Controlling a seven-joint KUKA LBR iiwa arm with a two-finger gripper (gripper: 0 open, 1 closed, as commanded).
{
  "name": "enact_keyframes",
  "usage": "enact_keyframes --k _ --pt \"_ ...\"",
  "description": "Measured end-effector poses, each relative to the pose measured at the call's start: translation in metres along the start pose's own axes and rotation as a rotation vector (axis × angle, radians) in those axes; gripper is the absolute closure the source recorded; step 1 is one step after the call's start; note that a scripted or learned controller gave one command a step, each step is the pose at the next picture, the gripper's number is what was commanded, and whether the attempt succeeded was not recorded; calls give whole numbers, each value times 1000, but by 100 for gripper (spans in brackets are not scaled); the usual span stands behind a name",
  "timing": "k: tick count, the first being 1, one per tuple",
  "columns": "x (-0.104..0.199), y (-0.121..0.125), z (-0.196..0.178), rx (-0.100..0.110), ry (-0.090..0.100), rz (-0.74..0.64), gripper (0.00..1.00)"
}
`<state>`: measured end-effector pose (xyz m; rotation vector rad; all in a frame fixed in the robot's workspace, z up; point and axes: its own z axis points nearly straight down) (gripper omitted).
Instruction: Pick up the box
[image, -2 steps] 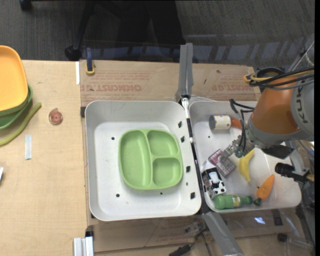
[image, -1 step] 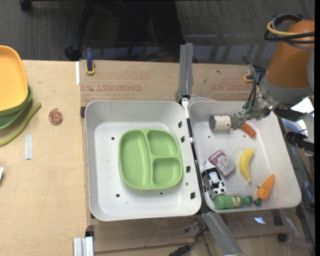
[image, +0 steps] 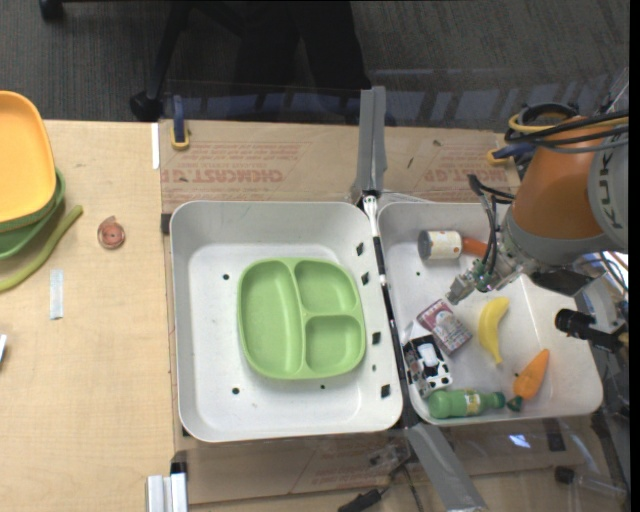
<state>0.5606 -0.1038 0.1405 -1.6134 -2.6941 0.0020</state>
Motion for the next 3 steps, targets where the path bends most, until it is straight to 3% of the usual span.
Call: enact_keyframes --k 1,2,3 --pt "31 -58 40 -22 -19 -229 100" --pt "30 -60 41 -17 -19 -229 0" --pt "-72 -21 40 -16 -20 -204 0"
